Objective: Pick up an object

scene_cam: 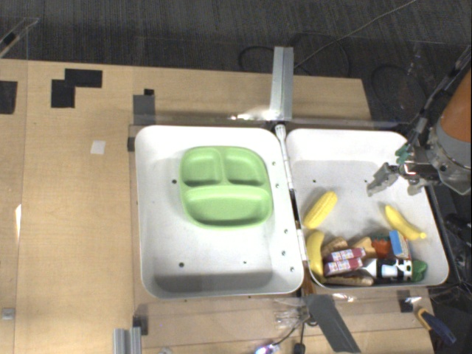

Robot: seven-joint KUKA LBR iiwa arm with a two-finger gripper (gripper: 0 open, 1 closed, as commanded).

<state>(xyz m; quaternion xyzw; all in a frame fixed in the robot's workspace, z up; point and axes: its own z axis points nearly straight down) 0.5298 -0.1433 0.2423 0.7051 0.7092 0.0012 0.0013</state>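
While the pincer (pixel 396 177) hovers over the right bin (pixel 346 147), its fingers look spread with nothing between them. Just below lies a banana (pixel 404 223). A green tray (pixel 224 185) sits in the left bin (pixel 158 220).

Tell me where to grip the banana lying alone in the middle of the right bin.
Grip that banana across its middle, coming straight down from above. It lies flat, slanted, with bare bin floor on both long sides, so fingers should straddle its narrow width; its ends taper.
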